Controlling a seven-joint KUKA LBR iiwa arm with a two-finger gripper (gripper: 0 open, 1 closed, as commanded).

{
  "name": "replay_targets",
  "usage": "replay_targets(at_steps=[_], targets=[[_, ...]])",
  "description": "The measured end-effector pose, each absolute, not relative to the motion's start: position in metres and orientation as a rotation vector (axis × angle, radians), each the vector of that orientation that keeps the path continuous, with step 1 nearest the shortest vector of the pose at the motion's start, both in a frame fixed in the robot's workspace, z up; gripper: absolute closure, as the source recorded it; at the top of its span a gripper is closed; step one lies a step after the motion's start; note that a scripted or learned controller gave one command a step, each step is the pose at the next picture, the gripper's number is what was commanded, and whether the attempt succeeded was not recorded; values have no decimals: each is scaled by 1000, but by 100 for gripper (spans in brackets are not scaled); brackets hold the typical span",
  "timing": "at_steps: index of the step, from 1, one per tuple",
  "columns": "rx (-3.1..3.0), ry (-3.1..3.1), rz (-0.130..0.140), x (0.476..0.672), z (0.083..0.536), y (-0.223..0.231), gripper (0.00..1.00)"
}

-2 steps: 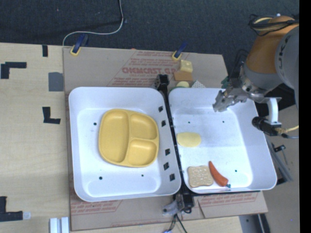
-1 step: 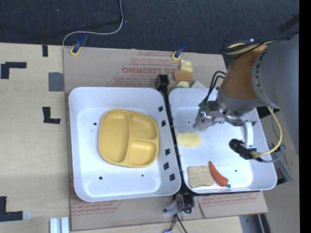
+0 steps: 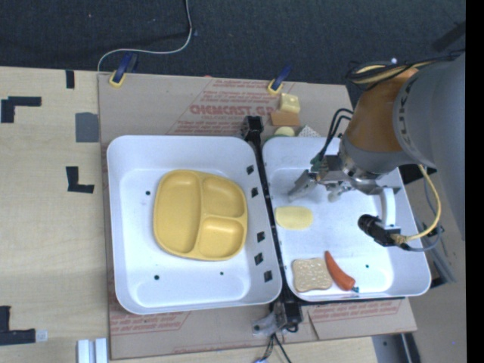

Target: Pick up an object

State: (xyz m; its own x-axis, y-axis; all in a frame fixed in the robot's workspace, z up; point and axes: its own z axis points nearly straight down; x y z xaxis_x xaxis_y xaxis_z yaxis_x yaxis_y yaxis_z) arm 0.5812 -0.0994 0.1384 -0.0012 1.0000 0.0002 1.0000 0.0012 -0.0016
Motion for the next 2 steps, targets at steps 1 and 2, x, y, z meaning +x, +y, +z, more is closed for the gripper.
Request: replay_targets(at_steps=[1, 2], targets=[[-2226, -2215, 0, 512, 83, -141, 0], [-2226, -2218, 1, 482, 146, -183, 0]])
